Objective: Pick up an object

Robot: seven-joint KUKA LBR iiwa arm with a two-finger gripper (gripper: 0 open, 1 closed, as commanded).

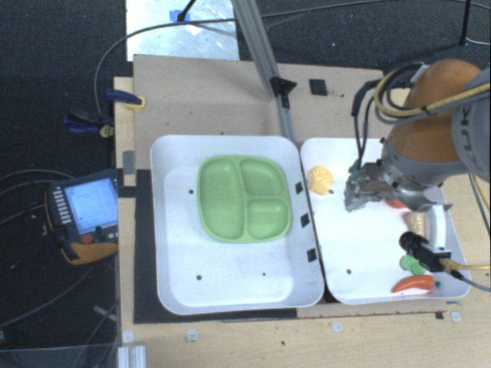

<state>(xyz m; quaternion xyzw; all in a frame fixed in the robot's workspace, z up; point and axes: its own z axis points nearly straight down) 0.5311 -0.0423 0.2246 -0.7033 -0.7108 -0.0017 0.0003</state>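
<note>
The right bin (360, 259) holds a yellow rounded object (320, 179) near its upper left corner. A green piece (410, 264) and an orange-red piece (413, 284) lie at its lower right, with a tan item (416, 222) above them. A red bit (396, 203) peeks out beside the arm. My gripper (355, 195) hangs low over the right bin, just right of the yellow object, its fingers pointing down and left. The orange band and wrist cover the bin's upper right part.
The left bin (180, 274) carries a green divided plate (244, 198). A metal pole (261, 44) slants down to the bins' top edge. A handheld pendant (84, 213) and cables lie off the bench at left.
</note>
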